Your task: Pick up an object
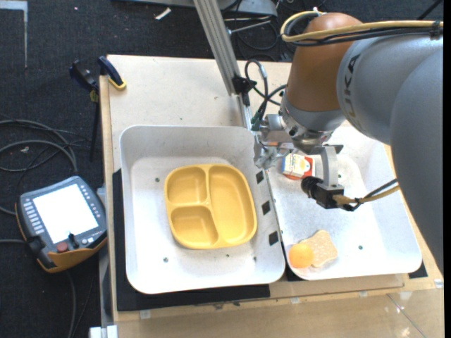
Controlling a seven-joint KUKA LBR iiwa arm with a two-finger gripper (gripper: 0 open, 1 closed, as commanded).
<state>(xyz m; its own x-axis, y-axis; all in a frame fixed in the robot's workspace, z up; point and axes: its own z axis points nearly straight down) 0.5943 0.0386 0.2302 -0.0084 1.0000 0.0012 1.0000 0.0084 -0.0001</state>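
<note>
My jaws [299, 162] hang low in the right bin [380, 189], close against the divider [271, 210] between the two bins, with my orange wrist band [320, 62] bulking over them. Whether they are spread or pressed together I cannot tell; my own wrist hides the tips.

Right beneath and just beside them lies a small white carton with a red and orange label [297, 165], partly covered by me. It seems the likeliest thing to take, though I see nothing pinched yet. Further out from my jaws, toward the bin's near corner, an orange ball [301, 255] rests touching a tan sponge-like piece [324, 247]. Across the divider, well apart, a yellow sectioned plate [210, 206] lies flat in the left bin [141, 189].

The risks, as I judge them: the carton sits so near the divider that one jaw could land on the wall or on the carton's top instead of straddling it, pushing it flat or skidding it aside. If it lies tilted, a close could squeeze a corner and flick it away. The black cable fitting [320, 189] beside me could also snag.
</note>
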